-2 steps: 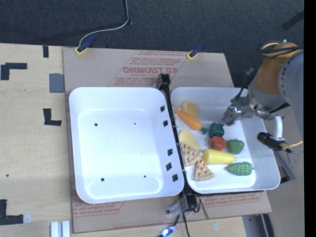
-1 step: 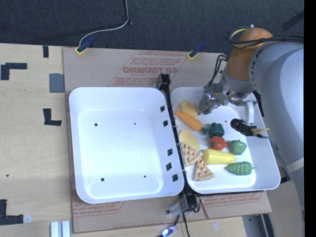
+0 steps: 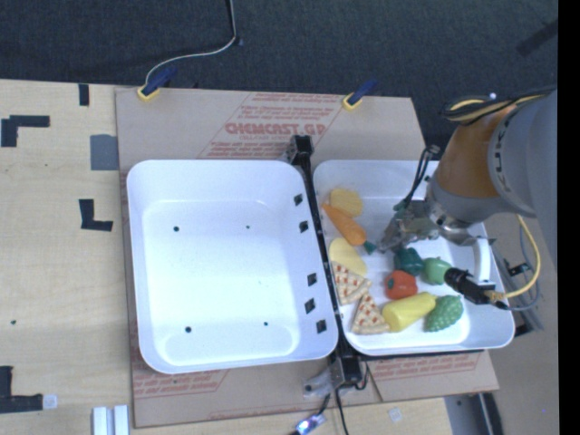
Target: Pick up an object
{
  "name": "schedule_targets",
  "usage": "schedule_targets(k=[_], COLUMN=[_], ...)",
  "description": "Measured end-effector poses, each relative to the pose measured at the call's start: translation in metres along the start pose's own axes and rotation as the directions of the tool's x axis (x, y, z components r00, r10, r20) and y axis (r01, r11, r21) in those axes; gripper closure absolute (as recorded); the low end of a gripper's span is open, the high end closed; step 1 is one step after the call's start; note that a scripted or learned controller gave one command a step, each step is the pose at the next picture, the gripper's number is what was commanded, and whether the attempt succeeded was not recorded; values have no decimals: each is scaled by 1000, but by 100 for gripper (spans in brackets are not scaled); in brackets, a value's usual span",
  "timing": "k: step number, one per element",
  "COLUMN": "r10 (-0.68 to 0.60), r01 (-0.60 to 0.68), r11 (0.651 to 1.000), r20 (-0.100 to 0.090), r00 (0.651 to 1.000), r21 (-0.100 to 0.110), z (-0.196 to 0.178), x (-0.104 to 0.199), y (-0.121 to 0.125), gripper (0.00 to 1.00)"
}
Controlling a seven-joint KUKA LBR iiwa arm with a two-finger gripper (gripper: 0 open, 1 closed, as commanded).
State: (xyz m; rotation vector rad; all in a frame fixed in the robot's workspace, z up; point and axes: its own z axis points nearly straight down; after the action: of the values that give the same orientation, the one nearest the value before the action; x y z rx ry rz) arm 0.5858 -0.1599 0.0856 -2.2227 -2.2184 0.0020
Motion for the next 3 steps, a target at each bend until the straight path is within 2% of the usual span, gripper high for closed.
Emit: schedule_targets(k=[1, 2, 3], r10=[-6, -4, -5], r01=[6, 4, 5], r11=[1000, 1000, 1000], r20=[0, -1, 5], r00=[1000, 1000, 1000], r21=[-5, -2, 1], z=[1, 1, 1], x=[16, 15, 64], y=[60, 58, 82], gripper=[100, 0, 0])
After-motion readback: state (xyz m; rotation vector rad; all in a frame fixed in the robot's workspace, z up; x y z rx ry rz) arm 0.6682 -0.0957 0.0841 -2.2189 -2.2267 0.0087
